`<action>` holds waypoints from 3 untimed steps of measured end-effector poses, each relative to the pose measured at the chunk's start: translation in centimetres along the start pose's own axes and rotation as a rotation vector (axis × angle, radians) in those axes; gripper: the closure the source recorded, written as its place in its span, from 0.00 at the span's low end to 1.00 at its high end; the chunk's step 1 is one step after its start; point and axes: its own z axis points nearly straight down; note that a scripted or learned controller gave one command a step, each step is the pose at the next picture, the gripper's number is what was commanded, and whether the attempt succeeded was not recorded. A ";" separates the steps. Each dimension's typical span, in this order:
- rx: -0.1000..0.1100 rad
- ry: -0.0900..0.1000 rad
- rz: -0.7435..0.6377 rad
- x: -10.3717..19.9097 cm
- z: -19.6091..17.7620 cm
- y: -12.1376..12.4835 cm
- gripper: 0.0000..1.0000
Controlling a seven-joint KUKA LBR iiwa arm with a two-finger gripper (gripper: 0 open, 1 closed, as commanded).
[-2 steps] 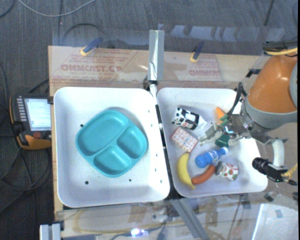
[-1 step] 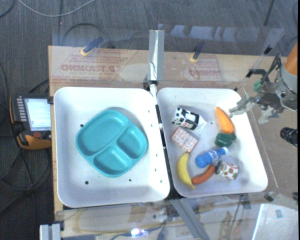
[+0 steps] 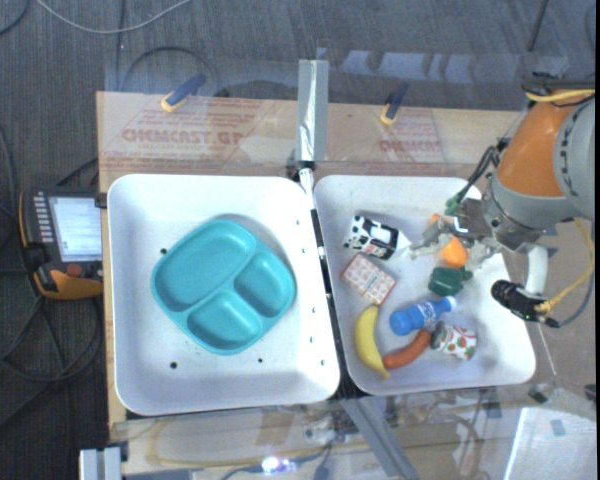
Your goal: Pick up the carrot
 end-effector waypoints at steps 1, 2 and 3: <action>-0.019 0.008 0.028 -0.3 4.7 6.5 0.00; -0.016 -0.001 0.029 -0.6 3.9 6.4 1.00; -0.004 0.002 -0.013 4.6 -5.2 1.7 1.00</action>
